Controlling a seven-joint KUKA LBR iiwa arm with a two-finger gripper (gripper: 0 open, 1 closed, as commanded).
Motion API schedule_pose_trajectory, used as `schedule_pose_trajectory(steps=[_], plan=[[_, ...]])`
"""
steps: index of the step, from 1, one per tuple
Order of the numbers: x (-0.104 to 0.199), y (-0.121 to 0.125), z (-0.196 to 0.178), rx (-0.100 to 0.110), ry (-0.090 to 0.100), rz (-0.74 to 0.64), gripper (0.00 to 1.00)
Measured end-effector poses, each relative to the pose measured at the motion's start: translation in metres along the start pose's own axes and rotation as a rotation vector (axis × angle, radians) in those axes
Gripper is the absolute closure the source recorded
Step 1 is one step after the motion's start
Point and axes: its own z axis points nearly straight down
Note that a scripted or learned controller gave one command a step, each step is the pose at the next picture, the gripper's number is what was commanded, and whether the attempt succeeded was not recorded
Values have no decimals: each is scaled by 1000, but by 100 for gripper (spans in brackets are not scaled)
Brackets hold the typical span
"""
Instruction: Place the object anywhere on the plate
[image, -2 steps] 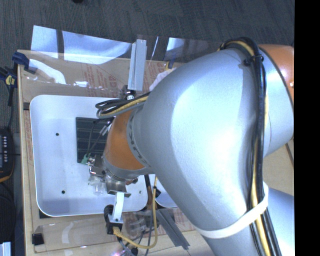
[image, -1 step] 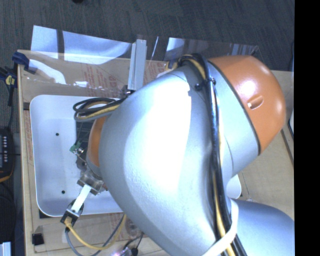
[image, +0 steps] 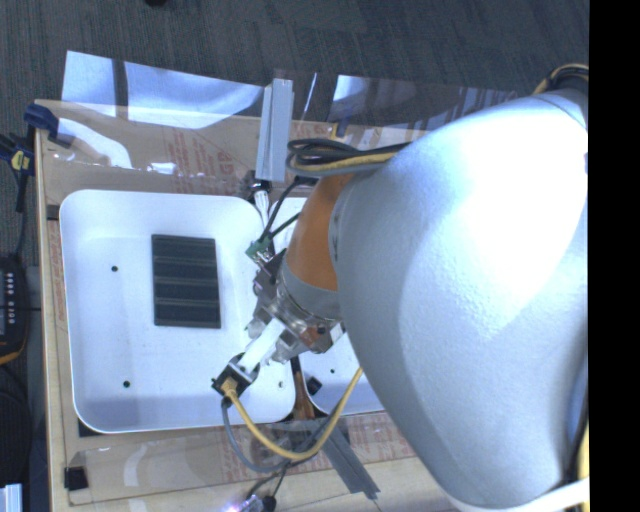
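Grey arm (image: 480, 300) overhangs bench (image: 150, 465), white bin (image: 100, 330) holding ribbed plate (image: 185, 280).

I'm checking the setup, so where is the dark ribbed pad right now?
The dark ribbed pad lies flat near the middle of the bin on the camera view's left, apart from the arm to its right.

Single fixed camera, mounted above the bench (image: 150, 150) and looking down at a slant. The white bin (image: 100, 300) lies at mid-distance at view left; the arm (image: 460, 300), entering from view right, passes close beneath the lens.
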Motion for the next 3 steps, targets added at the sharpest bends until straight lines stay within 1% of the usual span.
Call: schedule_pose_trajectory(steps=[1, 2, 3], plan=[[38, -52, 67, 2, -4, 80, 100], [99, -132, 101, 0, -5, 178, 100], [71, -94, 2, 0, -1, 25, 100]])
